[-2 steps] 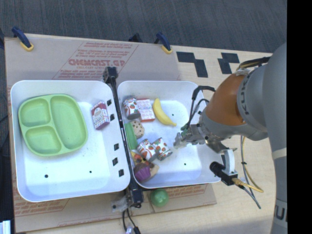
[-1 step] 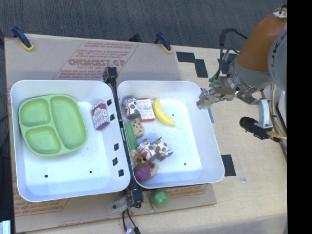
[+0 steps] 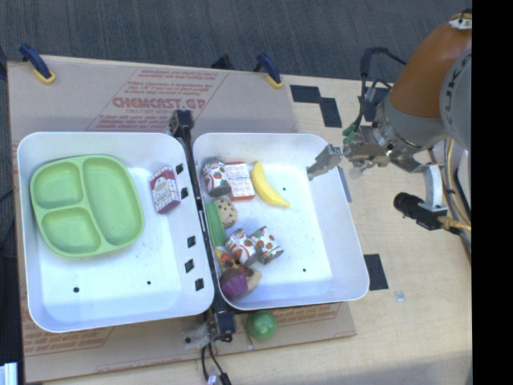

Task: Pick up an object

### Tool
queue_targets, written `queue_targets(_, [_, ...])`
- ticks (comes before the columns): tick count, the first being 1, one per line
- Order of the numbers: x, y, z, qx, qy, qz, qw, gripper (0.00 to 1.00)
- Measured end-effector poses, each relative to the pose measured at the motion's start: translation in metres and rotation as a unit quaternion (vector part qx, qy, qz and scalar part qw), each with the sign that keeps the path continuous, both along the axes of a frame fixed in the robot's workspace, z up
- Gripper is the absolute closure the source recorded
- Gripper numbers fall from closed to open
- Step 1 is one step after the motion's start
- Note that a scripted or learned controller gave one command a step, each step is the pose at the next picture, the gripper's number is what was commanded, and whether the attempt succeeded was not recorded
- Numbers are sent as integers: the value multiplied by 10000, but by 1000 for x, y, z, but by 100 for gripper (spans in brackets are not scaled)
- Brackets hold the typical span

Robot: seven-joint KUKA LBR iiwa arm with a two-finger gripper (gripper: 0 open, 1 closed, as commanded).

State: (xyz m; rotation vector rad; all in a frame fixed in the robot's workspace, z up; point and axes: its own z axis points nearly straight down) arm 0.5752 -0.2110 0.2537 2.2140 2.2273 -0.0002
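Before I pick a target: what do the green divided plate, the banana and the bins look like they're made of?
Green divided plate: looks like moulded plastic, matte, with an even colour and soft rounded ridges. Banana: probably a plastic toy, uniformly bright yellow and smooth, though real fruit can't be ruled out. Left bin and right bin: look like thin white plastic with rounded rims and a slight sheen.

The grey arm [image 3: 425, 95] reaches in from the right, its pincer [image 3: 325, 163] pointing left, nothing between its fingers.

Red lettering reading "CHEMCAST GP" runs across the brown cardboard sheet [image 3: 160, 95] under the bins. Smaller red print around it is too blurred to read.
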Motion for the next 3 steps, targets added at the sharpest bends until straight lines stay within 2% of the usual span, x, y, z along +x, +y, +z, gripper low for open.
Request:
queue_targets(1, [-40,1,-121,15,32,-2,10000,0])
queue_targets(2, [-99,0,-162,11,25,5,10000,0])
queue_targets(3, [-98,0,-152,4,19,37,10000,100])
